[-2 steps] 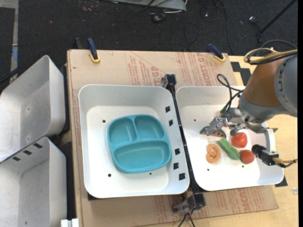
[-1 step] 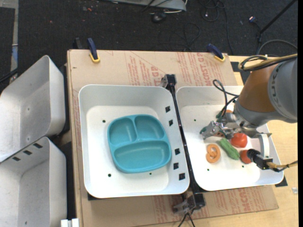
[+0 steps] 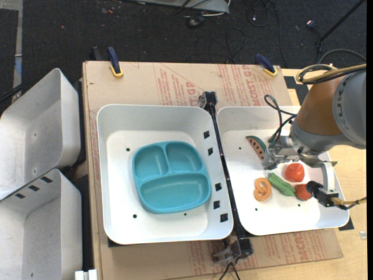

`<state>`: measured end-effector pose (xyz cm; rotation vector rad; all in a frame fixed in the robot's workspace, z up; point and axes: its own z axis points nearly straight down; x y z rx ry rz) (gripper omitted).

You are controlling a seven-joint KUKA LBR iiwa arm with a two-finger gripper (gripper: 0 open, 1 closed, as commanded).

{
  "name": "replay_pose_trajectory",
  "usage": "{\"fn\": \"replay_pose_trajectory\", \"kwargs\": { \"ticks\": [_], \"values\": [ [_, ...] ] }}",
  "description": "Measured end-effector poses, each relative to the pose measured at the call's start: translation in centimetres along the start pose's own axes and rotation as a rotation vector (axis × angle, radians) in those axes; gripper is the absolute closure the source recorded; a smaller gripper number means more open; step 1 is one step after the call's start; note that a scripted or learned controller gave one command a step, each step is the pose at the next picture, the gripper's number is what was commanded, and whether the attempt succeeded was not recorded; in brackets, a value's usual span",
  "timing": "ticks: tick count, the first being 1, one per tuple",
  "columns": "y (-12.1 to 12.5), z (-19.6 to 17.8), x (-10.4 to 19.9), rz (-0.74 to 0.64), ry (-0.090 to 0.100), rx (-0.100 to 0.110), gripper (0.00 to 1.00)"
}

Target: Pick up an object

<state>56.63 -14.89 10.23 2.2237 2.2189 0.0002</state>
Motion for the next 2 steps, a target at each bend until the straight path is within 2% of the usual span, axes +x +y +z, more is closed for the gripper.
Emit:
{"fn": "replay_pose_trajectory", "kwargs": {
  "ticks": [1,2],
  "values": [
    [0.6,-4.4,0.4,-0.005,-0.001,-0.004,1.0],
    [1.0,-10.7,-0.1,-0.005,-0.002,-0.007,1.0]
  ]
}}
